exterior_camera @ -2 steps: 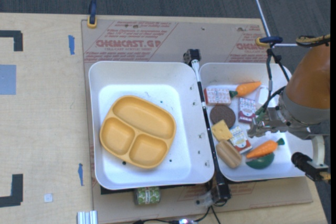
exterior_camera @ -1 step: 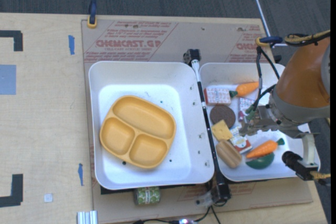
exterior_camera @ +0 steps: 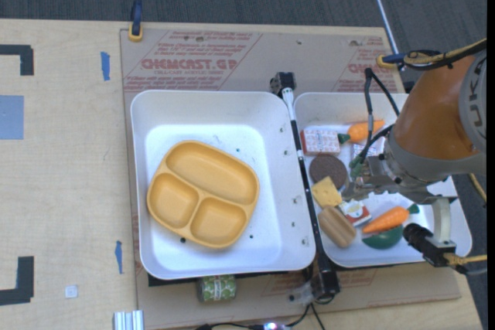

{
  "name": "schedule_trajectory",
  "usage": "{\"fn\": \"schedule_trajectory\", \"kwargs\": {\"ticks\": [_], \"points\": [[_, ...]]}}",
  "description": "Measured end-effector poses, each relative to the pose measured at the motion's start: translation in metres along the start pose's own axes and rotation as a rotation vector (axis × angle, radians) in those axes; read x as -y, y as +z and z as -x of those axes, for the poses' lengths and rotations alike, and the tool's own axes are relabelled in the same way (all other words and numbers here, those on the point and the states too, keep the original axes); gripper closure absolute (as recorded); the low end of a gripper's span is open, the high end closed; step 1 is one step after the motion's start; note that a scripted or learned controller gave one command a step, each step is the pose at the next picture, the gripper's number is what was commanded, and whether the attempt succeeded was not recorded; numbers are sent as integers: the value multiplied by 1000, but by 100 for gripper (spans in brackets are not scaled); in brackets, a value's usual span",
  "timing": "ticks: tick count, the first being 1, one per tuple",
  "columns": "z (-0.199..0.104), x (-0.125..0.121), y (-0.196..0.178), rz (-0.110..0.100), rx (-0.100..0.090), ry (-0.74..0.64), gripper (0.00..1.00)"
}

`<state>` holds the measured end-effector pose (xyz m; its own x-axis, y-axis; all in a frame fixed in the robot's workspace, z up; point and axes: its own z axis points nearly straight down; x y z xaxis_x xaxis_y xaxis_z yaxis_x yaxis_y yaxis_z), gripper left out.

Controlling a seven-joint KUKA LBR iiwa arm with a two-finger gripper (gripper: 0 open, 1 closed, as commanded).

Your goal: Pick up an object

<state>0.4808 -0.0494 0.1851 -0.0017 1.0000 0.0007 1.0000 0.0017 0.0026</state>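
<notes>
Two white bins sit side by side: the left bin bears a yellow divided plate, and the right bin holds the toy food, where the arm hangs low. I cannot tell how its gripper stands. It appears poised over the cheese wedge near an orange carrot, so the approach seems in hand; next comes a straight descent and a firm close.
</notes>
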Motion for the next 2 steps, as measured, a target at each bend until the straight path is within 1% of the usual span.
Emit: {"fn": "schedule_trajectory", "kwargs": {"ticks": [1,2], "points": [[55,2,12,-3,1,2,100],[47,1,16,-4,-1,1,100]]}}
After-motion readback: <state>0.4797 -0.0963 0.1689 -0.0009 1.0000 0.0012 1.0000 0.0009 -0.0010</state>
